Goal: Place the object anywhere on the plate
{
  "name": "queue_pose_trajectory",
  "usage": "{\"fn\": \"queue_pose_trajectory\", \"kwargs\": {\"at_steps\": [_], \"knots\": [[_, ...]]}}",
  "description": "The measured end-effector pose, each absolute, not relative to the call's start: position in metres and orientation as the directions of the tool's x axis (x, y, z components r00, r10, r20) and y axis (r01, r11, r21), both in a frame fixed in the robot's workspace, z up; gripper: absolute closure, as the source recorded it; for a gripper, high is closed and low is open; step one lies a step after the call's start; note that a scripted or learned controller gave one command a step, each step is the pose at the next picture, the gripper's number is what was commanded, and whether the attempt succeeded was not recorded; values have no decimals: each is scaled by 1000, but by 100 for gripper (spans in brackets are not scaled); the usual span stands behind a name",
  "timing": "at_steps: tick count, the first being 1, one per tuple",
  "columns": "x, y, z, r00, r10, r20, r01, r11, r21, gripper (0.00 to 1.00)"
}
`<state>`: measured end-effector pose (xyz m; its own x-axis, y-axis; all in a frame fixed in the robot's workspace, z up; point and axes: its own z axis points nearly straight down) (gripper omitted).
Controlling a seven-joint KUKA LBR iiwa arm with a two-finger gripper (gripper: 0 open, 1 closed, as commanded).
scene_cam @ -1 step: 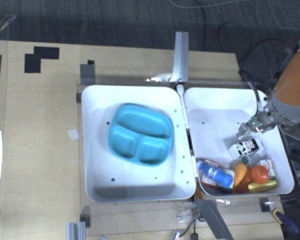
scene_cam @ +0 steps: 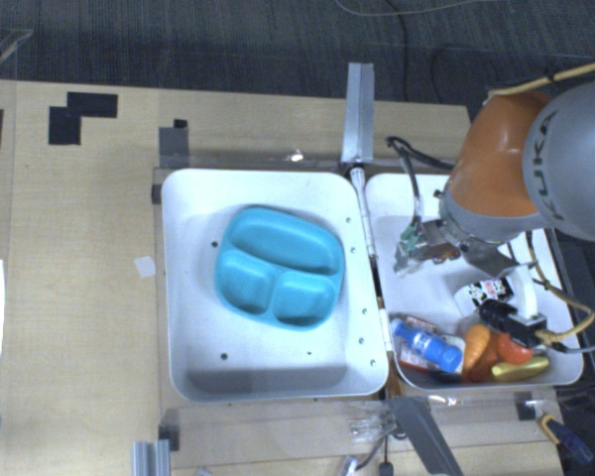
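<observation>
Camera view | one blue plate; two white bins; end effector state unclear

The one piece of lettering that can be read stands on the grey arm at the right: large dark letters running sideways down its housing, cut off by the picture's edge, which appear to spell part of "KUKA". A blue bottle in the right bin carries a light label, and a small white item nearby bears dark marks, but both are too small to read.
</observation>
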<state>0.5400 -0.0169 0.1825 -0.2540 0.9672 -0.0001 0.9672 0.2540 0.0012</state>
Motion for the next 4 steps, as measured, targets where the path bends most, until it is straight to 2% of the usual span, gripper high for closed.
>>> {"fn": "queue_pose_trajectory", "kwargs": {"at_steps": [1, 2, 3, 4], "knots": [[610, 4, 249, -411, 912, -2, 912, 411, 3, 100], [635, -8, 183, -377, 926, -1, 926, 377, 1, 100], [651, 16, 184, -602, 798, -3, 798, 602, 5, 100], [607, 90, 183, -641, 768, -1, 768, 641, 2, 100]]}}
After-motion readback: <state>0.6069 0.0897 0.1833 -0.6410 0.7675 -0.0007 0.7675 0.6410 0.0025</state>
